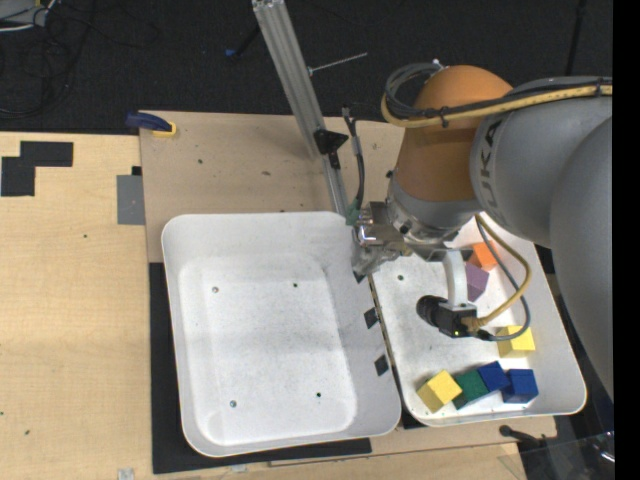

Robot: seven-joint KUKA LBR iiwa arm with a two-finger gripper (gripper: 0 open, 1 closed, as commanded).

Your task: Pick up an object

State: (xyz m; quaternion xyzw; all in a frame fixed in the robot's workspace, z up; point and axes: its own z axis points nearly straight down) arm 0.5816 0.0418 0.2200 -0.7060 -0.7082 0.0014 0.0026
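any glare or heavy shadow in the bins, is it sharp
Camera view: no harsh glare; left bin evenly lit, soft shade along its left wall; arm shades the right bin beneath it; blocks slightly soft, colours clear.

The grey arm reaches in from the right, bent downward. Its gripper hangs low beneath the orange band.

Along the near edge of the right white bin, a yellow plastic cube, a green block and two blue cubes lie tightly clustered. A smaller yellow block lies just behind them. An orange block and a purple block lie toward the bin's far side, partly hidden.
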